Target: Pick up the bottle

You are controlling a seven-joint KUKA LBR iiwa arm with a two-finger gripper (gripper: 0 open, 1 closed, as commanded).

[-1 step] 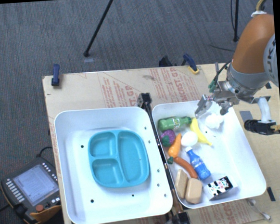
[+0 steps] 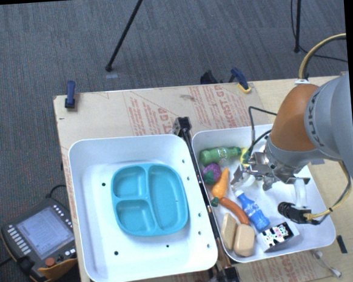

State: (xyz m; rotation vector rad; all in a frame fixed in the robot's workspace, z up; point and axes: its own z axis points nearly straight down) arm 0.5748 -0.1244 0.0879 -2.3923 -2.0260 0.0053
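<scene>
A blue bottle point(image 2: 252, 211) with a white cap lies slanted in the middle of the right bin point(image 2: 321, 217). At the bin's far left lies a green bottle point(image 2: 221, 154) on its side. My gripper point(image 2: 255, 172) hangs over the bin's upper middle, just above and right of the blue bottle's cap and right of the green bottle. Nothing shows between it and either bottle.
Around the bottles lie a purple item point(image 2: 212, 173), an orange carrot point(image 2: 221, 185), a sausage point(image 2: 233, 208), bread pieces point(image 2: 239, 236) and a black-and-white box point(image 2: 276, 235). The left bin point(image 2: 88, 175) holds a teal divided plate point(image 2: 149, 199). A pendant point(image 2: 39, 239) rests left of the bench.
</scene>
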